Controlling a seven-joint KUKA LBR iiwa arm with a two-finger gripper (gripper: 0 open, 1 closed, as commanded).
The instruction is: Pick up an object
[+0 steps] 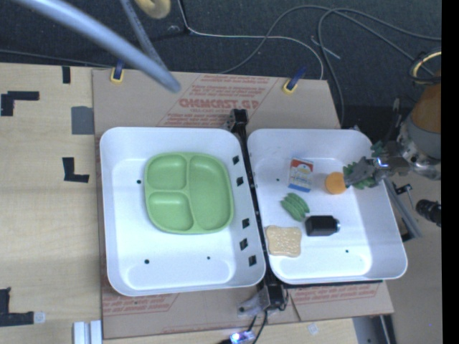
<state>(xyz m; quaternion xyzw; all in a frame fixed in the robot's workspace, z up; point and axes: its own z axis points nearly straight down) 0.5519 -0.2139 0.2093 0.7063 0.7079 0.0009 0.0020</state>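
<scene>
— Gripper's over at the right rim of the right bin, reaching in from that side. Green-looking fingertips, just beside the orange ball.

— Holding it?

— No, nothing sits between the fingers. They look set narrow (blurry from here, mind you).

— What else is in that bin?

— 5 things in all: the ball, a small white carton to its left, a green pod-like piece nearer, a black block right of that, and a slice of toast at the near left.

— And the left bin?

— 1 green divided plate, 3 compartments.
</scene>
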